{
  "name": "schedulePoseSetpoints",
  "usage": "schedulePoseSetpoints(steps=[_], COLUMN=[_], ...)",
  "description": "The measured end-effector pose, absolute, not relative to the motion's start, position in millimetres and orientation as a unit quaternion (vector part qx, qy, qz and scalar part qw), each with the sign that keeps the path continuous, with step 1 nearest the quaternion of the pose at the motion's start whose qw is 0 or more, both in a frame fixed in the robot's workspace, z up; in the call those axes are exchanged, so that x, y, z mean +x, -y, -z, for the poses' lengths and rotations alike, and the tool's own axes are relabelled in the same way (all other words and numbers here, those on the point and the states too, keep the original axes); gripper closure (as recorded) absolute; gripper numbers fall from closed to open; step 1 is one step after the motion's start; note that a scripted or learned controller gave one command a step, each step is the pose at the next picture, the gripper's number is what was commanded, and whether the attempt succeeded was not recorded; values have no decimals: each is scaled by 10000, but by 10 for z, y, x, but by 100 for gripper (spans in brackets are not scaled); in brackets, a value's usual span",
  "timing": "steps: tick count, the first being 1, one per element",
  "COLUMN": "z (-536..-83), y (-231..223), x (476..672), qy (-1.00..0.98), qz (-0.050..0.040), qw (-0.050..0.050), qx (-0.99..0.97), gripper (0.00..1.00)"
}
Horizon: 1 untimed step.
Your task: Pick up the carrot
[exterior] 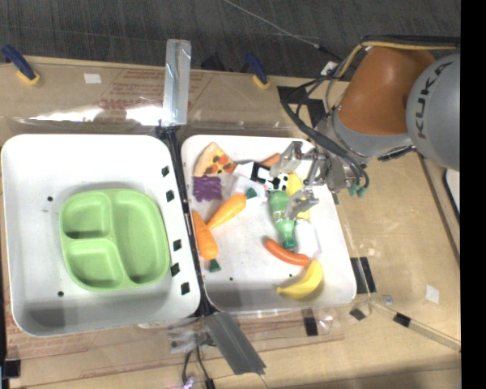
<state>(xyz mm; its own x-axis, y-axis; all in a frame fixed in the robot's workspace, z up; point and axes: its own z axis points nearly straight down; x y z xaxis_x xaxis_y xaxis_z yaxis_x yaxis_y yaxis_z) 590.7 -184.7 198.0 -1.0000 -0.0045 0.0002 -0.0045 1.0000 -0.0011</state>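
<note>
Right bin [340, 254], contents as I read them from above: carrot [228, 210] lying loose on the floor near the bin's centre-left, tip pointing toward 2 o'clock; a second, similar orange piece [203, 237] along the left wall at about 8 o'clock from the first, so I cannot be sure which one the task means. Also pizza slice [214, 161] at 11 o'clock, purple item [207, 188] just below it, green bottle [281, 217] toward 3 o'clock, sausage-like orange piece [287, 253] at 5 o'clock, banana [304, 282] in the 5 o'clock corner. Left bin [16, 241]: green tray [113, 238]. Gripper [301, 178] sits over the right bin's 2 o'clock area, beside the bottle and apart from the carrot; whether it is open or closed I cannot tell. Status, my judgement: nothing done yet; the carrot is ungrasped, and approach, grip and lift all remain.
</note>
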Motion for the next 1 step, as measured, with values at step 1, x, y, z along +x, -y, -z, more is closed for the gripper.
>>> schedulePoseSetpoints(steps=[1], z=[-904], y=[1384], x=[5859], qy=[10000], qz=[7], qw=[9], qx=[-36], gripper=[0])
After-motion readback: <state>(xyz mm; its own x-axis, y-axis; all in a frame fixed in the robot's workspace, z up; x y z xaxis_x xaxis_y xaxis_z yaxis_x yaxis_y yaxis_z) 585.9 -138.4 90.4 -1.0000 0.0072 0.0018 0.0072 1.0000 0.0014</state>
